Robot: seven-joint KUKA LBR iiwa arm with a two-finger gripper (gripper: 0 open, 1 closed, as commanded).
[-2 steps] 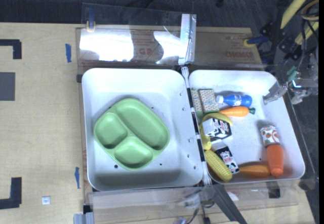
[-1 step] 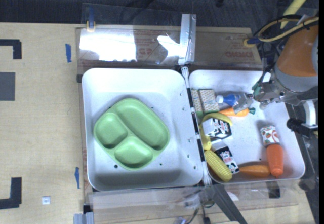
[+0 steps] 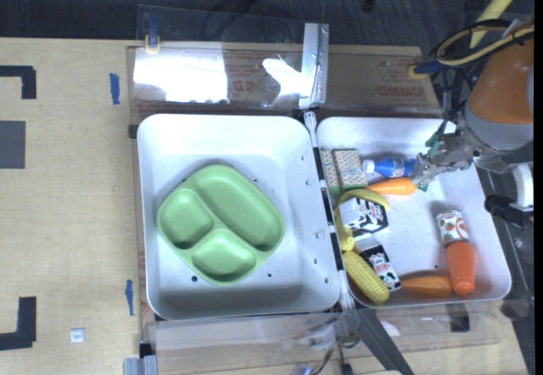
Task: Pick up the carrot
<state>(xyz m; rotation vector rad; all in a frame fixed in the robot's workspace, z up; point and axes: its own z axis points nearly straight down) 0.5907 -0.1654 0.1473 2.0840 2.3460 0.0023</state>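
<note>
Hovering over the upper part of the right bin point(image 3: 496, 195), the claw point(image 3: 431, 163) sits just right of and above the carrot point(image 3: 391, 187), which lies roughly left to right with its tip nearest the claw, whose opening I cannot tell.

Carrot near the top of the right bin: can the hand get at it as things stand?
Probably yes. The carrot lies on top, nothing over it, and the hand is right by its right end. A blue-capped item sits close behind and the banana touches its left end, so the grasp is tight.
</note>
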